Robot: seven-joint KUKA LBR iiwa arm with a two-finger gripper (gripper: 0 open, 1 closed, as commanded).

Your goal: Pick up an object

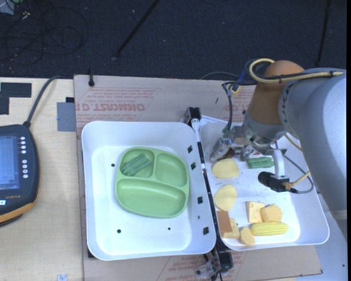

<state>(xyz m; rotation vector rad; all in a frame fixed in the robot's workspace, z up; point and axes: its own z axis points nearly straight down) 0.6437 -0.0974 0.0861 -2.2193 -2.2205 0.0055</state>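
Observation:
My gripper (224,151) hangs low over the far left part of the right bin (316,227), just above a pale yellow rounded piece (225,168). A second pale yellow piece (225,196) lies nearer the front. A green piece (261,163) lies right of the gripper, partly under the wrist. Toward the front of the bin lie a cheese wedge (254,211), an orange piece (272,213), a corn cob (269,229), a brown block (224,221) and a small yellow chunk (246,236). Nothing shows between the gripper's tips.
The left bin (99,215) holds a green divided plate (158,198) with a green ridged item (136,164) in its far left compartment. A black divider (202,180) runs between the bins. A teach pendant (6,168) lies on the bench at the left.

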